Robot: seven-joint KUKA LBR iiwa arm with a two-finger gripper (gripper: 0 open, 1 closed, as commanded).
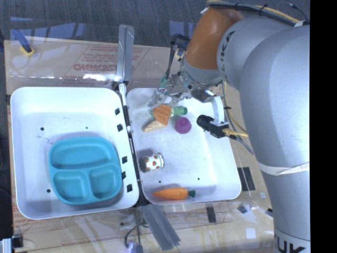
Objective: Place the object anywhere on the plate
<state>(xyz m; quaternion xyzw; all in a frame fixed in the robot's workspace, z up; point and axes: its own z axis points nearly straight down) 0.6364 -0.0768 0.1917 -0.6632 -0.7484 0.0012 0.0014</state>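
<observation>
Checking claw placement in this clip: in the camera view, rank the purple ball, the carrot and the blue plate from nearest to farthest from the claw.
From the claw:
1. Purple ball, just below it in the right bin.
2. Carrot, at that bin's near edge.
3. Blue plate, in the left bin.

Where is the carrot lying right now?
The carrot lies in the right bin, along its near wall, just below the small white can and far from the blue plate.
</observation>
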